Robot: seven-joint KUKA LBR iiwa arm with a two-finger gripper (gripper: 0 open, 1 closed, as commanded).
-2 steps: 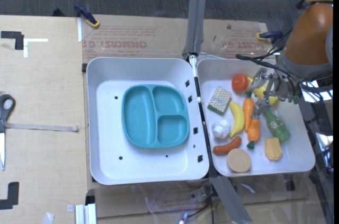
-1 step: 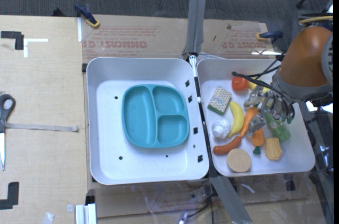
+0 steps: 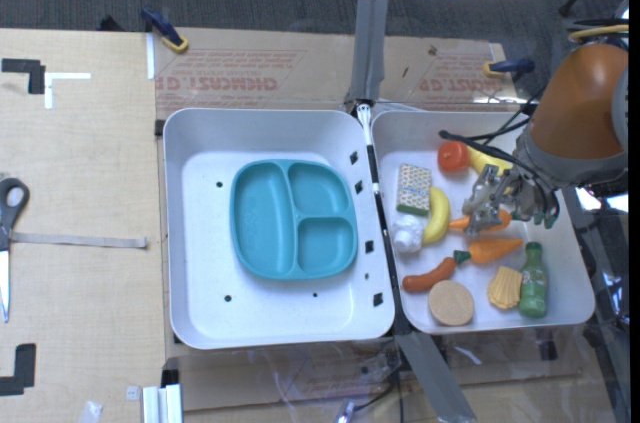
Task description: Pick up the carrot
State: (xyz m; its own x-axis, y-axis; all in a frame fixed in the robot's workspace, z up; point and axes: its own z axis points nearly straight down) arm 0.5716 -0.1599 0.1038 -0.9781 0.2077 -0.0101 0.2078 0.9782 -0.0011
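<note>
The carrot (image 3: 494, 249) is orange with a small green stub at its left end. It lies flat in the right bin (image 3: 575, 306), just right of the bin's middle. My gripper (image 3: 488, 204) hangs directly above and slightly behind it, low over the bin. A small orange piece (image 3: 461, 223) pokes out to the left beneath the gripper, and I cannot make out what it belongs to. The arm's orange band (image 3: 590, 101) rises at the right.
Around the carrot lie a banana (image 3: 437, 214), a red pepper (image 3: 428, 273), a round cookie (image 3: 451, 303), a yellow corn piece (image 3: 505, 287), a green bottle (image 3: 533, 279), a tomato (image 3: 452, 156) and a cracker block (image 3: 413, 186). The left bin (image 3: 190, 301) holds a teal divided plate (image 3: 294, 218).
</note>
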